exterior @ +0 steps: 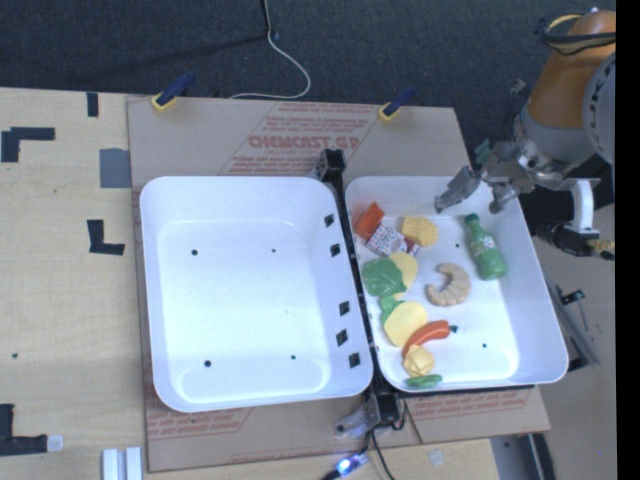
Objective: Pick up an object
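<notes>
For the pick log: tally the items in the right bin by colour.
Green: 3, bottle, leafy piece, small piece
Yellow: 4
Red or orange: 2
Tan: 1, croissant
White packet: 1
Total: 11

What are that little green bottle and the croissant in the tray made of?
Green bottle: likely glossy moulded plastic, judging by its uniform colour and slight sheen. Croissant: probably toy plastic or rubber, matte tan, with moulded ridges. The picture is too coarse to be sure of either.

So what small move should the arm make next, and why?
Probably lower the gripper straight down toward the green bottle. The gripper hangs open at the right bin's far edge holding nothing, and the bottle lies just beneath, apart from the other toys.
</notes>
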Robot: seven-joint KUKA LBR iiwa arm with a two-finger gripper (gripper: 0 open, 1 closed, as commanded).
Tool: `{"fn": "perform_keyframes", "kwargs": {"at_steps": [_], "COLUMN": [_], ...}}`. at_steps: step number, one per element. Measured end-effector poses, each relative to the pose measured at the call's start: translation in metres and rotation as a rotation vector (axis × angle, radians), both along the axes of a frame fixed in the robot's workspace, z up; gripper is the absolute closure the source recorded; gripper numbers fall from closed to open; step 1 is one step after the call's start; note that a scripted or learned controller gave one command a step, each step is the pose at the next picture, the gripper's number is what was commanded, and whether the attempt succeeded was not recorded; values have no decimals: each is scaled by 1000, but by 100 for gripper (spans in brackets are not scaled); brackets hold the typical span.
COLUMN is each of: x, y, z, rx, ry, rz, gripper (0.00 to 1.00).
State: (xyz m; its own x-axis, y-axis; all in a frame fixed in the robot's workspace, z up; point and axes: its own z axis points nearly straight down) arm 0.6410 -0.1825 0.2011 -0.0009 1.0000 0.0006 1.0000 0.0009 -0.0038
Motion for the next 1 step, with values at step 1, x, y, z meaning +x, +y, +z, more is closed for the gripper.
{"fn": "perform_keyframes", "kwargs": {"at_steps": [1], "x": [-12], "y": [56], "z": [-106], "rx": [4], "ry": [11], "rz": [3], "gripper": [0]}}
